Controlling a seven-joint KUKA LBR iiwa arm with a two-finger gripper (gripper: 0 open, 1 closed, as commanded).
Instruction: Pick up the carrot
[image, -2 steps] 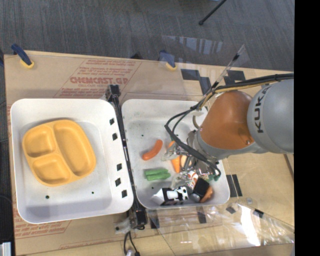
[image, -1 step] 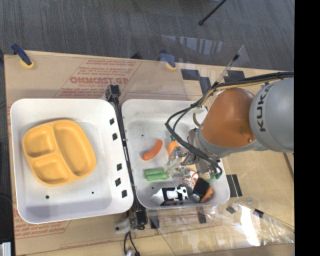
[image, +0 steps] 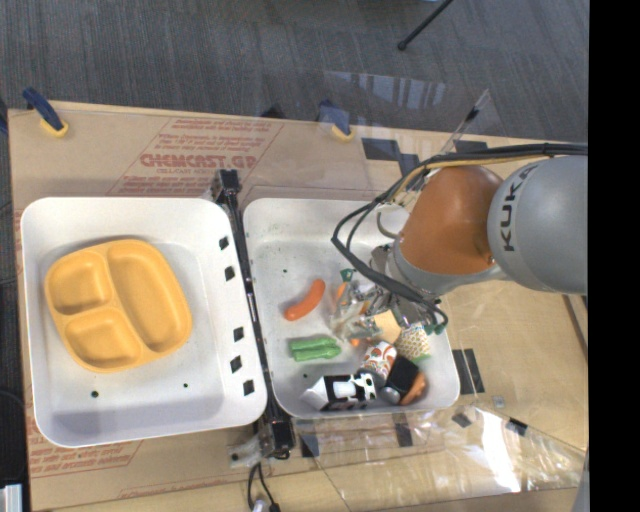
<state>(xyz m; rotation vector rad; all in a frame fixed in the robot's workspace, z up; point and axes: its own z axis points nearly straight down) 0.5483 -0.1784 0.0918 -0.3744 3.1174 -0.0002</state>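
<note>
The carrot (image: 305, 299), a short orange stick, lies slanted on the floor of the right bin (image: 275, 240), left of its middle. My gripper (image: 353, 310) hangs low in that bin just right of the carrot, under the grey arm with its orange band (image: 445, 225). The carrot lies apart from the gripper, with a small gap of white floor between them. The wrist and cables hide much of the gripper.
A green pod-shaped toy (image: 314, 347) lies below the carrot. A black-and-white toy (image: 345, 390), a round patterned piece (image: 378, 355) and another orange piece (image: 415, 385) crowd the bin's near right corner. The left bin (image: 40, 390) holds a yellow divided tray (image: 115, 300).
</note>
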